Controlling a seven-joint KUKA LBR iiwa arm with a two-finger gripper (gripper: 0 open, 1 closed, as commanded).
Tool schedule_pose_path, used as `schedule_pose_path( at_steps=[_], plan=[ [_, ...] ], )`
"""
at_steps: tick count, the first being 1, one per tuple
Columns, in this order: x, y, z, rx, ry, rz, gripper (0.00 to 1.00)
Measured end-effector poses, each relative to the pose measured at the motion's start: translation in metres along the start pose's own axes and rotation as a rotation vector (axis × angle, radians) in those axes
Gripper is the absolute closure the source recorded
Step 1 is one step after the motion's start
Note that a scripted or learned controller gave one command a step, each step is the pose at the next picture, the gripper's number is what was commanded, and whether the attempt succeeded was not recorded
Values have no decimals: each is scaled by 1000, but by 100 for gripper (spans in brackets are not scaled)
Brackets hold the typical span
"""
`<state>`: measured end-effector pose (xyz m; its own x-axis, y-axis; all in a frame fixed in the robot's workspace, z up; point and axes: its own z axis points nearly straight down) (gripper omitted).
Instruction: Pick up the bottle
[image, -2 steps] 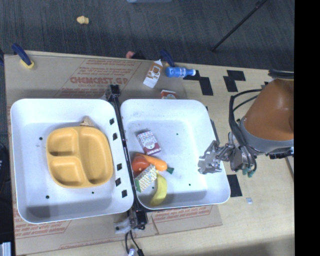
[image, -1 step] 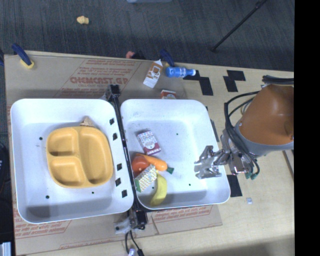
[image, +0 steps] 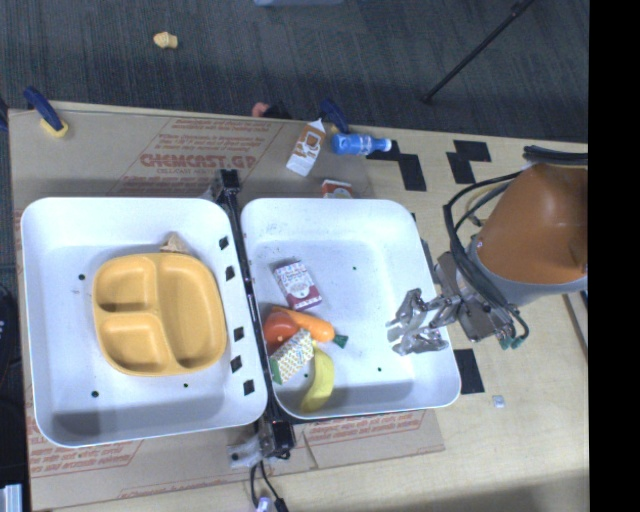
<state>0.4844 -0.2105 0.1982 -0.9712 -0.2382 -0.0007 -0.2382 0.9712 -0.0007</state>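
Observation:
A small blue bottle (image: 355, 145) with a pale cap lies on its side on the bench, behind the right bin (image: 400, 225) and outside it. My gripper (image: 407, 328) hangs over the right part of that bin, near its right wall and well in front of the bottle. Its two metal fingers (image: 406, 311) point left and stand open, with bare bin floor between them. The grey arm with the orange band (image: 535, 225) comes in from the right.
In the right bin lie a red carton (image: 297, 284), a carrot (image: 300, 325), a banana (image: 318, 378) and a patterned packet (image: 290, 355), all left of the gripper. The left bin (image: 60, 400) holds a yellow divided plate (image: 158, 312). A small carton (image: 305, 148) lies beside the bottle.

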Motion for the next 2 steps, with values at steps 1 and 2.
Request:
schedule_pose_path(
  at_steps=[1,2],
  plan=[
    [-1,0,-3,0,0,-52,100],
    [1,0,-2,-1,2,-92,100]
  ],
)
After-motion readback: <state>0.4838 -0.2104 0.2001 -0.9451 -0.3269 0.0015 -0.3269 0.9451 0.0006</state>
